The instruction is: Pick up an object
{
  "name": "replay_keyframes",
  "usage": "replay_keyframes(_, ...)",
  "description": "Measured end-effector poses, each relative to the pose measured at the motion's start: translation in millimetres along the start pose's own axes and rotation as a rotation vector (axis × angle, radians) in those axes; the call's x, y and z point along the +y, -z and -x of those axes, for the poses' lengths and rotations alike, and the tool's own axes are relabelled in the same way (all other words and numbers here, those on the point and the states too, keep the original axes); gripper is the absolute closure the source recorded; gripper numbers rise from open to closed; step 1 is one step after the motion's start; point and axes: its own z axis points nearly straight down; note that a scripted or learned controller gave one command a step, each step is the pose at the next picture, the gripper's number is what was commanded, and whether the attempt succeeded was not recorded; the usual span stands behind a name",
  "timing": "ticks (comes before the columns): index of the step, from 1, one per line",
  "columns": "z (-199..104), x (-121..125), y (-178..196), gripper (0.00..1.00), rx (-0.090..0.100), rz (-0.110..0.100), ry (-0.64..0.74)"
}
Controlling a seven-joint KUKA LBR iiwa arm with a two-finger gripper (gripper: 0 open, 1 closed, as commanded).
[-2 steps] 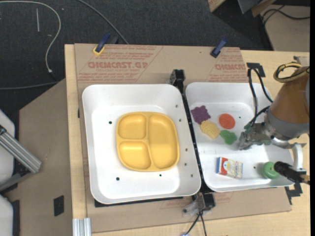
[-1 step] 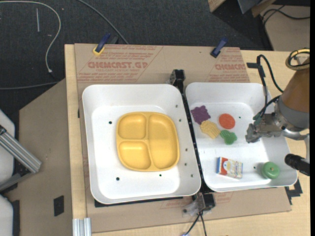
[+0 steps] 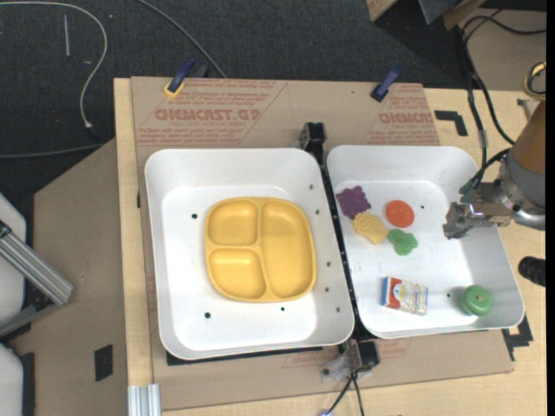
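My tool (image 3: 460, 219) hangs over the right side of the right bin (image 3: 434, 159), close to its right wall. It comes in from the right edge of the view, with the orange band of my arm just visible above it. I cannot tell if my tool is apart or together, because it looks small and dark from this angle, and nothing is seen between its parts.

The things I may pick up all lie in the right bin. A purple piece (image 3: 352, 201) is near the left wall of this bin, in the upper part. Just below it and to the right lies a yellow piece (image 3: 370, 227). An orange-red round piece (image 3: 399, 213) is right of the yellow one, and a small green piece (image 3: 404, 243) lies just below the orange-red one. Lower in the bin there is a small box (image 3: 404, 295) with white, blue and red print, lying flat. A green round piece (image 3: 476, 300) sits near the lower right corner, below my tool and apart from it.

The left bin (image 3: 173, 180) holds a yellow divided plate (image 3: 260, 250) with three compartments, near its middle. Both bins stand side by side on the table (image 3: 130, 146), which is covered with brown cardboard held by two blue clamps (image 3: 179, 78) at the far edge.
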Motion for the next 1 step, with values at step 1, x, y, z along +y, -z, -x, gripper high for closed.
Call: replay_keyframes(1, 0.0, 1.8, 40.5, 1.00, 0.000, -0.001, -0.001)
